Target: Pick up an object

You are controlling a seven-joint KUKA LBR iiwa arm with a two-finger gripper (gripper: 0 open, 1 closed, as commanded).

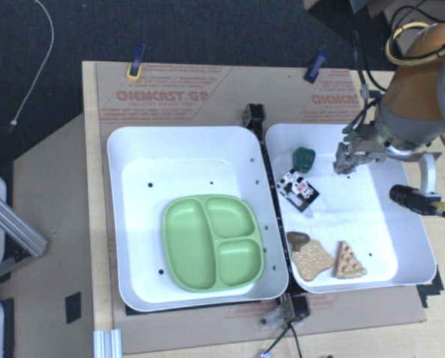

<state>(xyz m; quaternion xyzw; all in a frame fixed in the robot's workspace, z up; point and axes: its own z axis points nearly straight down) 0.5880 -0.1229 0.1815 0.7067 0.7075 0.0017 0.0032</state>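
The right bin (pixel 401 271) holds a small dark green object (pixel 304 157) near its far left, a black-and-white patterned block (pixel 298 190) just in front of it, and at the front a tan cracker-like piece (pixel 311 259) with a brown bit (pixel 297 239) and a pizza-slice toy (pixel 348 260). My gripper (pixel 346 160) hangs over the far part of the right bin, to the right of the green object and apart from it. Nothing shows between its tips.
The left bin (pixel 133 200) carries a light green divided plate (pixel 212 242). Clamps sit between the bins at the far edge (pixel 253 115) and at the front edge (pixel 297 306). A black cylinder (pixel 412 198) juts over the right bin's right side.
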